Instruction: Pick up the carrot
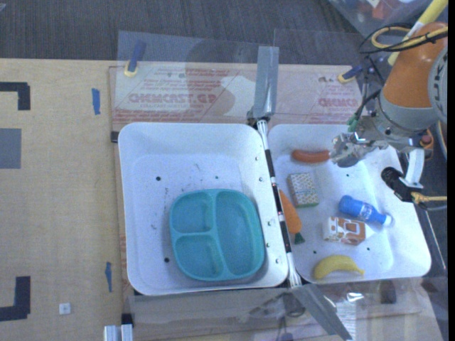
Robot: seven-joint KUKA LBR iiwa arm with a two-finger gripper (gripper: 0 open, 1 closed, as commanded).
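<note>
Right bin (416,258): carrot (289,215) against its left wall, well below-left of gripper (346,150); sausage (311,155) just beside gripper. Left bin (142,144): teal tray (215,234). Gripper state: cannot tell.

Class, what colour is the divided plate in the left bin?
Teal, seen in the camera view: divided plate.

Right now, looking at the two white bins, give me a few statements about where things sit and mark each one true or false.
1. The teal divided plastic plate lies in the left white bin. True.
2. The orange carrot lies on that plate. False: it lies in the right white bin, against the wall shared with the left bin.
3. The yellow banana lies near the right bin's front edge. True.
4. The blue plastic bottle stands upright. False: it lies on its side.
5. The gripper hovers over the banana. False: it is near the red sausage.
</note>
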